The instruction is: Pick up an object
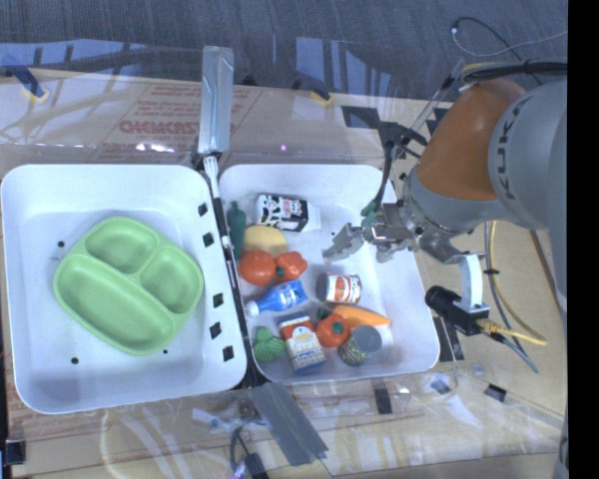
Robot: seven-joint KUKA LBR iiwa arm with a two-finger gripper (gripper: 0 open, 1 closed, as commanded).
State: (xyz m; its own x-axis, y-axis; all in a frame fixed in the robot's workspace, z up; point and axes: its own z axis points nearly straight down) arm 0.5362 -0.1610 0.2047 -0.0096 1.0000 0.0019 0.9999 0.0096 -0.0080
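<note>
Camera view. The pincer (351, 244) hangs over the right-hand bin (404, 193), in its upper right part, with the grey arm (519, 158) and its orange band (469, 148) rising up and to the right of it. The two fingers (339, 243) stand spread apart, pointing left and slightly down, with white bin floor showing between them; nothing sits in the gap.

Objects, placed from the pincer:
- Red-and-white can (340, 288): just below the fingertips, lying on its side, apart from them.
- Carrot (357, 316): below the can, lying across, tip to the right.
- Grey-lidded tin (363, 343): further below, near the bin's lower wall.
- Black-and-white carton (282, 212): to the left and a little above, near the bin's upper wall.
- Yellow lemon (266, 239), tomato (258, 267) and red pepper (292, 264): to the left, packed close together.
- Blue bottle (280, 296): to the lower left, lying tilted.
- Small juice box (303, 345) and green broccoli piece (269, 344): lower left, against the bottom wall.
- Dark green bottle (237, 223): far left, against the dividing wall.

Left-hand bin (25, 193): well to the left of the pincer, bearing a green divided plate (128, 283) with three compartments.

Bench (499, 427) around both bins shows clear film and tape strips.
</note>
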